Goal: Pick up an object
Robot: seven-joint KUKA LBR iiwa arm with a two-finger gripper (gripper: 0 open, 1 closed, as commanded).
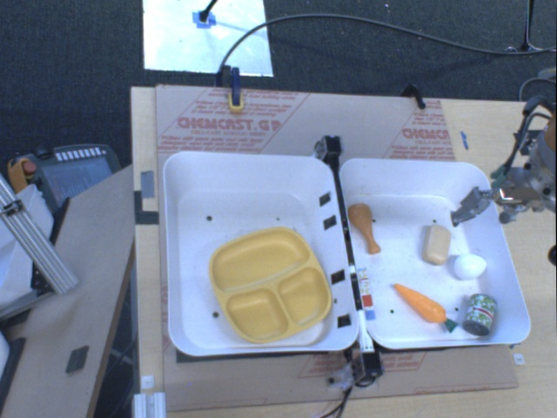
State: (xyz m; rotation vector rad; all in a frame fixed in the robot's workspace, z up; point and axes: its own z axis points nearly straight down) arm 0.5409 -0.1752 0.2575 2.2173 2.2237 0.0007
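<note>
1. The bench (144,233) carries two white bins side by side at frame centre.
2. The left bin (187,198) contains one yellow divided tray (270,283).
3. The right bin (392,190) contains five objects: one drumstick (364,226), one beige block (437,243), one white egg (470,266), one carrot (424,305), one can (479,313).
4. The gripper (487,205) hovers at the right bin's upper right, fingers apart, holding nothing.

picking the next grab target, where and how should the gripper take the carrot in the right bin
Probably across the carrot at its thick orange middle, coming straight down. It lies flat on the right bin floor, slanted, tapering toward its upper-left tip, green stub at the lower right beside the can. Close the fingers across its width, away from the can.
</note>
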